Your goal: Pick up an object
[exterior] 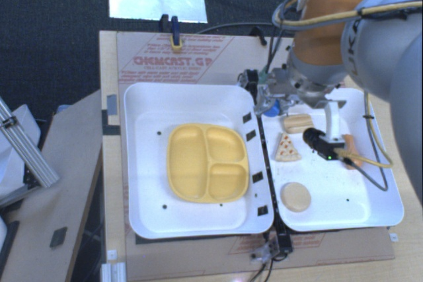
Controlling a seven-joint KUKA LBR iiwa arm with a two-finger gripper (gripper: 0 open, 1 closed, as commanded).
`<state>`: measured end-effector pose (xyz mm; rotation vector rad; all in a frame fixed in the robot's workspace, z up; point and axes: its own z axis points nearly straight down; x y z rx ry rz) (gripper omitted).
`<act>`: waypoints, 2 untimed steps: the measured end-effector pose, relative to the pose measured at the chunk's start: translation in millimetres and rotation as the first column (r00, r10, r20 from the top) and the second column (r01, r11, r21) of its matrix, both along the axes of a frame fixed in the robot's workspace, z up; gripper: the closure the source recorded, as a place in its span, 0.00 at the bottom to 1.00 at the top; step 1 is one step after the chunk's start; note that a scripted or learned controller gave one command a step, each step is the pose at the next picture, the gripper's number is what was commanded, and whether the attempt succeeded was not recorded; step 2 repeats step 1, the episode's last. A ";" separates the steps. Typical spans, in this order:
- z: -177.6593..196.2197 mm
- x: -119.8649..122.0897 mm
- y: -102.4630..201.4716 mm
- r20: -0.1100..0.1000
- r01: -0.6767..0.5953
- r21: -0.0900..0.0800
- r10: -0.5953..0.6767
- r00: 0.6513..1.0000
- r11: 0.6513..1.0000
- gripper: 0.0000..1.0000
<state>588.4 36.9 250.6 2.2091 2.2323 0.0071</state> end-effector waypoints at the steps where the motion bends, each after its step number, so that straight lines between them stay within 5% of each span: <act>1: -5.4 13.3 55.5 -0.002 0.000 0.000 0.000 1.000 1.000 1.00; 2: -5.4 13.3 55.5 -0.002 0.000 0.000 0.000 1.000 1.000 1.00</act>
